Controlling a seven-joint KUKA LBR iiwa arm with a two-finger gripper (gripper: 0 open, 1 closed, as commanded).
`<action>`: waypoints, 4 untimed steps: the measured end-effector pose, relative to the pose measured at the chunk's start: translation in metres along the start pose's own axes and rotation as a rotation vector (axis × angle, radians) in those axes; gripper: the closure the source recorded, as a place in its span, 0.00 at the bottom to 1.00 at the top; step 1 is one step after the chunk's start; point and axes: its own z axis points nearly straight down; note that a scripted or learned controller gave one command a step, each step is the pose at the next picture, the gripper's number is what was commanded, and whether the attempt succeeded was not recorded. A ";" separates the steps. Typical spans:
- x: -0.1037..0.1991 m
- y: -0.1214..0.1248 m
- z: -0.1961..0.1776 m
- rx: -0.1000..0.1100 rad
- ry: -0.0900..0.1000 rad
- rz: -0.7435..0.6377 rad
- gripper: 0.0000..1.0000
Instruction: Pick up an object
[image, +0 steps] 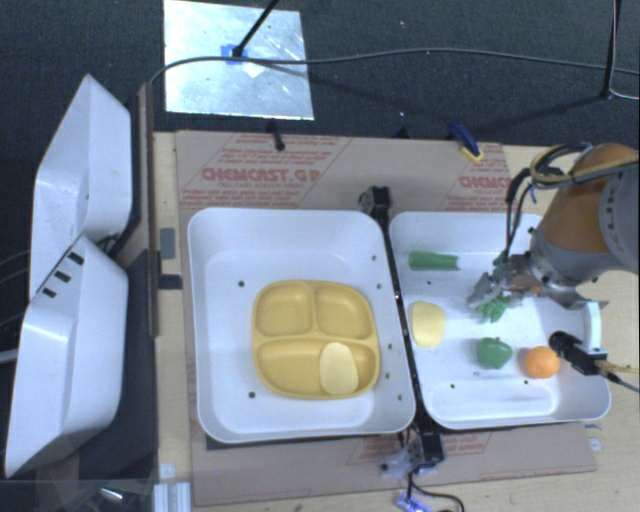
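End effector (490, 293): low in right bin (570, 405), grip state cannot be told
Small green object (494, 310): touching its tip
Surface: cardboard sheet (300, 170) under both bins

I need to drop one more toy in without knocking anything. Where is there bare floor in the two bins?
Left bin: a bare margin all round the yellow tray, widest along the far wall. Right bin: the near strip is free. Crowded near the gripper, green pepper and orange.
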 end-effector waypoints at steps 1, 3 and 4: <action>0.001 0.002 -0.063 -0.004 -0.001 -0.001 1.00; -0.005 0.014 -0.155 -0.003 -0.001 -0.001 1.00; 0.041 0.018 -0.160 0.001 0.001 -0.004 1.00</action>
